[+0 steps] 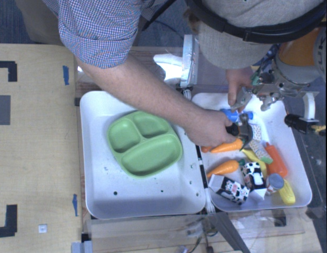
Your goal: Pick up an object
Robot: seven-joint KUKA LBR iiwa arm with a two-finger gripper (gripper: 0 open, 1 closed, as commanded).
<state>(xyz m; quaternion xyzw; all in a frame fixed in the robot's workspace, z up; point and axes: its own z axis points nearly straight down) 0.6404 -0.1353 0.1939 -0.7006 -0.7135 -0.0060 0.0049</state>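
A green divided plate (146, 144) lay in the left white bin (95, 157). Blue tape marks (66, 75) and black squares (9, 71) dotted the tan bench (31, 141).

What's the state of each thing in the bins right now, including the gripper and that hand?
Green plate: upright in the left bin, nothing on it.
Hand: reaching across into the right bin, on a carrot.
Second carrot: lying loose.
Banana: lying at the bin's edge.
Cow-print box: lying flat.
Gripper: above the right bin, fingers unclear.
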